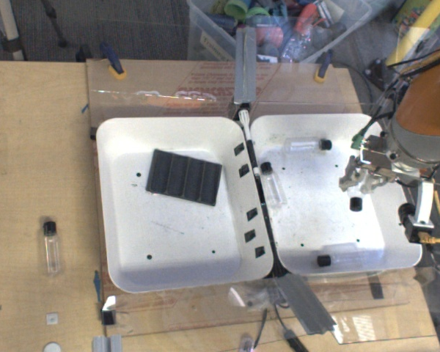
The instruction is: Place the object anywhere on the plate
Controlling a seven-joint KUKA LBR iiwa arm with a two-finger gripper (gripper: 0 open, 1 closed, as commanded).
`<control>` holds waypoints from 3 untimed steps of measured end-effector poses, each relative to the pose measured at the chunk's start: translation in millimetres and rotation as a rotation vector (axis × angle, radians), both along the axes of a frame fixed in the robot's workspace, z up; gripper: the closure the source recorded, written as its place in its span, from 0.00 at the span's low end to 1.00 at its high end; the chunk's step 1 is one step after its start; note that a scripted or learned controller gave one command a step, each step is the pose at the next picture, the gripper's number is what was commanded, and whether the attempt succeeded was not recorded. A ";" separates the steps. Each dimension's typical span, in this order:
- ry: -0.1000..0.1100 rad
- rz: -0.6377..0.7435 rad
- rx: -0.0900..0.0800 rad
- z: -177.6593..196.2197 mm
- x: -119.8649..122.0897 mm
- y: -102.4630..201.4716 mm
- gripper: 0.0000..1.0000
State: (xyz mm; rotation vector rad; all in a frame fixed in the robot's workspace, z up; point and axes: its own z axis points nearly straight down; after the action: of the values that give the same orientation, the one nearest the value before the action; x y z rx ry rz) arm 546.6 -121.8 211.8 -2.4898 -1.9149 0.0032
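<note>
While the arm is reaching in from the right, things are lying like this:
Pincer [357, 180]: hovering over the right bin [367, 134]; spread or pressed together, I cannot tell.
Plate [184, 177]: dark ribbed slab, lying tilted in the left bin [117, 218].
Vials: 3 clear black-capped ones lying in the right bin, at the divider [270, 185], far edge [306, 146], near edge [337, 257].
Worktop [29, 160]: carrying 1 more vial [51, 246], left of both bins.

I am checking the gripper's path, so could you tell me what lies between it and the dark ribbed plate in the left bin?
In the camera view, a clear vial and the bins' rims lie between the gripper and the plate.
</note>
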 end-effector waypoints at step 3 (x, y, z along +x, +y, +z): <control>0.003 -1.108 -0.001 71.0 18.3 64.8 1.00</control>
State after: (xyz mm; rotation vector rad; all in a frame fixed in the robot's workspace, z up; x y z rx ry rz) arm 564.9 -57.1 282.8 -3.1234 -0.3182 0.0065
